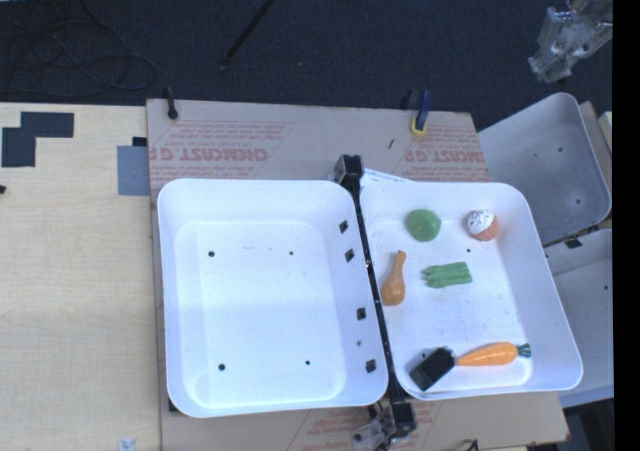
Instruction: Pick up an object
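A pale wooden bench [70,269] carries a sheet of brown cardboard [300,144], and on that sheet two shallow white bins sit side by side, touching along a dark central seam; behind the bench lies dark floor strewn with cables. The left bin [175,239] has a bare floor marked by a few small dark dots. The right bin [545,269] holds all the loose objects: a round green ball [423,225] near its far edge, a small white-and-orange ball [482,225] just to the right of it, a green ridged piece [447,275] near the middle, and an orange gourd-shaped toy [393,280] close to the seam. Along the near edge lie a toy carrot [488,355] with a green tip pointing right and a black block [432,368] touching its left end. The gripper [570,39] is up in the far right corner, well away from both bins and clear of the bench, seen as a blurred grey-white shape; whether it is open or closed cannot be told. Nothing is visibly in its grasp, and every object rests on the bin floor.
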